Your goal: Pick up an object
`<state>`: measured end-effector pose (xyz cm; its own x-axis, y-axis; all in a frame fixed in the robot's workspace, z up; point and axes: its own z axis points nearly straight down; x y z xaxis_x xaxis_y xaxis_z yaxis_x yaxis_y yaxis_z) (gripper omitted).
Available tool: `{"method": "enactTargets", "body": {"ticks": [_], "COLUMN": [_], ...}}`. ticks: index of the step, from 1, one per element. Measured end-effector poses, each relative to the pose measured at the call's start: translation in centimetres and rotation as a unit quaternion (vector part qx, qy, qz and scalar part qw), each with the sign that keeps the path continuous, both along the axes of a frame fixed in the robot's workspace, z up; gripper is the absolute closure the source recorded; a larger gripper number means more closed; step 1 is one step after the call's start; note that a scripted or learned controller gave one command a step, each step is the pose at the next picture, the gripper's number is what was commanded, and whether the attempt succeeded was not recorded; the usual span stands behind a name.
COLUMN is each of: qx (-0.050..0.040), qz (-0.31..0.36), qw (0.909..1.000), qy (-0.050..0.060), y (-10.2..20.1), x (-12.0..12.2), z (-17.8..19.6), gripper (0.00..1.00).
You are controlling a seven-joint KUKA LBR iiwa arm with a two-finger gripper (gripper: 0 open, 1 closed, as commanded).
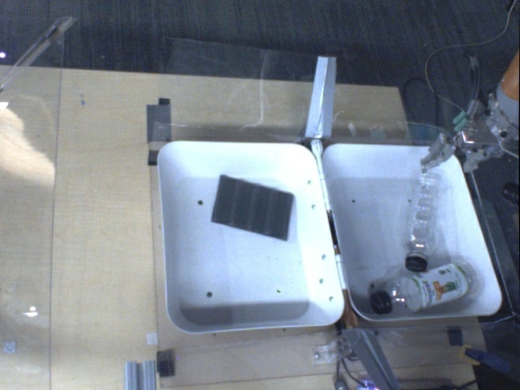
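Note:
Two clear plastic bottles lie in the right bin (pixel 366 177). One bottle (pixel 421 218) runs along the bin's right side, its black cap (pixel 417 262) toward the front. The other bottle (pixel 431 287) has a green and orange label and lies across the front, its black cap (pixel 380 301) pointing left. A dark ribbed rectangular pad (pixel 253 207) lies flat in the left bin (pixel 244 283). My gripper (pixel 452 158) hangs over the far right corner of the right bin, above the first bottle's base. It is open with nothing between its fingers.
A metal post (pixel 320 96) stands behind the seam between the two bins. Cables (pixel 455 63) hang near the arm at the far right. The wooden bench (pixel 81 242) stretches to the left of the bins.

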<state>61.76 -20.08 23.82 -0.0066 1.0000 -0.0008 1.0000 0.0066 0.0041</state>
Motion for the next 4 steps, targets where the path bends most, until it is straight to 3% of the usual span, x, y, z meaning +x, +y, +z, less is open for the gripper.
{"method": "enactTargets", "body": {"ticks": [1,2,3,4], "qx": [-0.0003,-0.0012,-0.004,-0.0051], "qz": [0.088,0.096,0.109,0.109], "qw": [0.9961,0.9954,0.994,0.994], "qy": [0.0,-0.002,-0.01,-0.013], "y": [-0.4,-0.5,-0.5,-0.5], "x": [-7.5,-9.2,-9.7,-9.4], "z": [-4.7,-14.1,-14.4,-13.3], "gripper": [0.0,0.0,0.0,1.0]}}
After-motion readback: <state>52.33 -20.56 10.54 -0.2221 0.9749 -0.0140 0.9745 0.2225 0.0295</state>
